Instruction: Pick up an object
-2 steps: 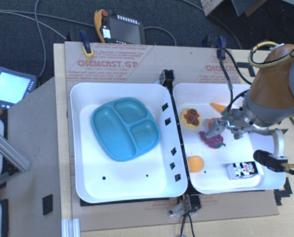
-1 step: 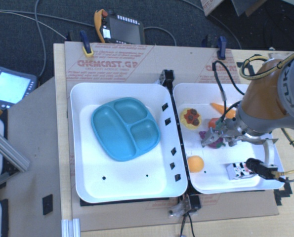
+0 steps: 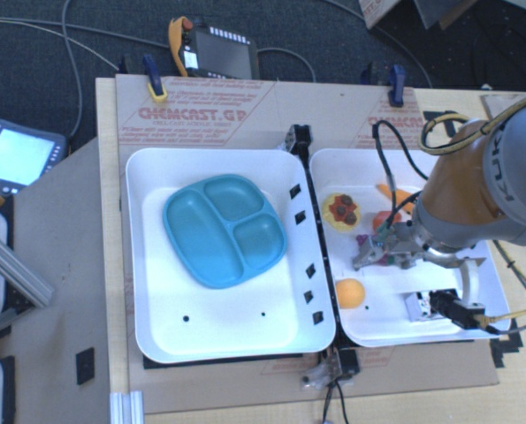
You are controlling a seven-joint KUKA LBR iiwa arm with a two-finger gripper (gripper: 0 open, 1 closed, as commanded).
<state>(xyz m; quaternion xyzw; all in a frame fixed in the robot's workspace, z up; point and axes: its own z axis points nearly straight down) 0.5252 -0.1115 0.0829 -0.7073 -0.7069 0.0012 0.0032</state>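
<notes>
My gripper point(image 3: 375, 253) is low in the right bin point(image 3: 395, 329), near its middle. Close around it lie several small objects. A red piece point(image 3: 383, 221) and a purple piece point(image 3: 362, 238) sit right at its upper left, and the arm partly hides them. An orange carrot-like piece point(image 3: 392, 193) lies further back. A yellow item with red spots point(image 3: 342, 210) rests at the bin's back left. An orange ball point(image 3: 350, 294) sits near the front left corner, apart from the gripper. Nothing is visibly held.
The left bin point(image 3: 156, 321) holds a blue divided plate point(image 3: 224, 229). A black divider point(image 3: 308, 237) runs between the bins. The arm's grey body with its orange band point(image 3: 461, 197) covers the right bin's right side. Cables point(image 3: 439, 131) loop behind it.
</notes>
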